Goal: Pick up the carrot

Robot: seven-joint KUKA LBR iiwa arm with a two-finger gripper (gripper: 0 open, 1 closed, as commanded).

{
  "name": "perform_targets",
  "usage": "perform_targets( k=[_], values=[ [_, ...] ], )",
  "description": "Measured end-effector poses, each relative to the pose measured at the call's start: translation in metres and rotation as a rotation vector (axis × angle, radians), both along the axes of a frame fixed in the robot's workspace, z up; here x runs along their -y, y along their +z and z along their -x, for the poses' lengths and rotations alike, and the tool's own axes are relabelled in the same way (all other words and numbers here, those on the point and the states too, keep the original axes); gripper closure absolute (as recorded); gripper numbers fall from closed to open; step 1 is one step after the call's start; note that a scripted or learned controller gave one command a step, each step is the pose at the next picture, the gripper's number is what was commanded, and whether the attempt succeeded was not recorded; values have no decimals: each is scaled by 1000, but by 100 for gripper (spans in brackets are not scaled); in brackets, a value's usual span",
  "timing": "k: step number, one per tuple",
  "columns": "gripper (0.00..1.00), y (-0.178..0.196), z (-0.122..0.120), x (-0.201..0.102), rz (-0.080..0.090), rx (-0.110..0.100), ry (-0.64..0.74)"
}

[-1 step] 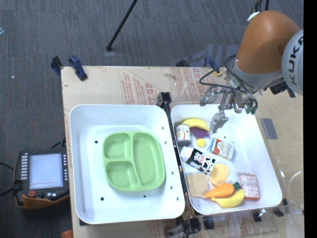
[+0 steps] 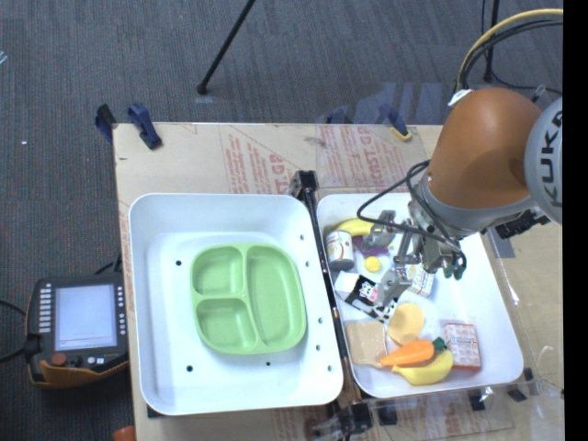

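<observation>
The carrot (image 2: 410,353), orange with a green top, lies flat near the front edge of the right bin (image 2: 503,294), touching a yellow banana (image 2: 428,369) on its front side and a tan slice of bread (image 2: 366,343) at its tip. You see the gripper (image 2: 404,266) hanging over the middle of that bin, above a clutter of small packets and toy foods, well short of the carrot; whether its pincer is open or closed, you cannot tell. The carrot is not held. Because it rests wedged among neighbours, a clean grasp likely needs the pincer to come down across its middle. The left bin (image 2: 147,246) carries a green divided plate (image 2: 248,299).
</observation>
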State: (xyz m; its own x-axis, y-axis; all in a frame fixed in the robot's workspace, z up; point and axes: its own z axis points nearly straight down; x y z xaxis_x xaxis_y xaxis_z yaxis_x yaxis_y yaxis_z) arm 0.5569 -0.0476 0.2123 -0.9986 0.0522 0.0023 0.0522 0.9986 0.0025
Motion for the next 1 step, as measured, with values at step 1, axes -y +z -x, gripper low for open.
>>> perform_targets(
  k=[1],
  values=[
    [0, -88, 73, 43, 0, -7, 42]
  ],
)
